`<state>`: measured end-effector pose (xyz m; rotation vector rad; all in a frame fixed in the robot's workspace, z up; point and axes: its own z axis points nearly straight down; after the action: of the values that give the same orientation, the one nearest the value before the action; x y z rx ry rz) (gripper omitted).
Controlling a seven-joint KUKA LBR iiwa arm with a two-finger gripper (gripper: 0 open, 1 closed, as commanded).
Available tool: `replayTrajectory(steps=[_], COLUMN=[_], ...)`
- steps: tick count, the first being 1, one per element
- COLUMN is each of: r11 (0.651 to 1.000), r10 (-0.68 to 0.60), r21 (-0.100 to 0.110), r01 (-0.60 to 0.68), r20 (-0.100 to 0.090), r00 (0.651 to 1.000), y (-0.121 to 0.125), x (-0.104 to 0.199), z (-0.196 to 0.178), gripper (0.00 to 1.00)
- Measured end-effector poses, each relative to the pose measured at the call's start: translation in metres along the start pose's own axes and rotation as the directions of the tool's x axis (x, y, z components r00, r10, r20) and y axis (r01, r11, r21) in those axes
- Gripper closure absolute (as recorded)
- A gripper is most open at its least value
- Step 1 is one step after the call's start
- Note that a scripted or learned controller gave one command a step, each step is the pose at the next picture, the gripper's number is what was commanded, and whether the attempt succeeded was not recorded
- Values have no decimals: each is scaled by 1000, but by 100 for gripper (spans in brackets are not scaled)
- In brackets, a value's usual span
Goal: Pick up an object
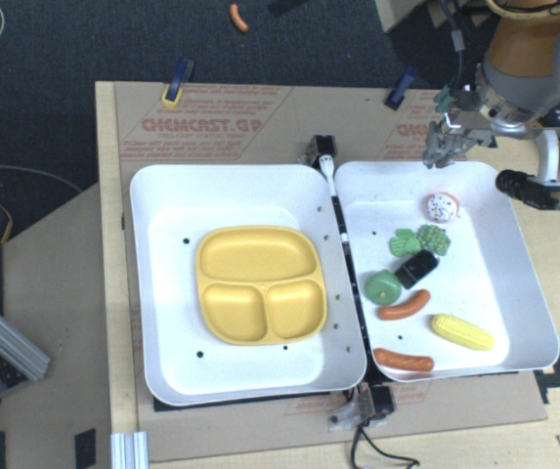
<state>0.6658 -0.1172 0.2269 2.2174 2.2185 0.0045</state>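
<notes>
My fingers [443,154], gap cannot tell, hover over right bin [526,262] far rim; sprinkled ball [443,206] nearest, at 6 o'clock.

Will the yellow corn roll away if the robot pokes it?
Probably a little. The corn looks rounded and long, lying flat on the right bin's smooth floor, so a side push could roll it. It tapers, so it would likely curve rather than go straight. It looks like a stiff, light toy, but that is a guess.
</notes>
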Motion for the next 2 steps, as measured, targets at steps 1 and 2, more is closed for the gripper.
replayTrajectory(steps=[1, 2], r11=[1000, 1000], r10=[-5, -4], r21=[5, 6], r01=[5, 4], r20=[-4, -3], r00=[1000, 1000], y=[-6, -12], x=[52, 101], z=[-11, -16], gripper=[100, 100])
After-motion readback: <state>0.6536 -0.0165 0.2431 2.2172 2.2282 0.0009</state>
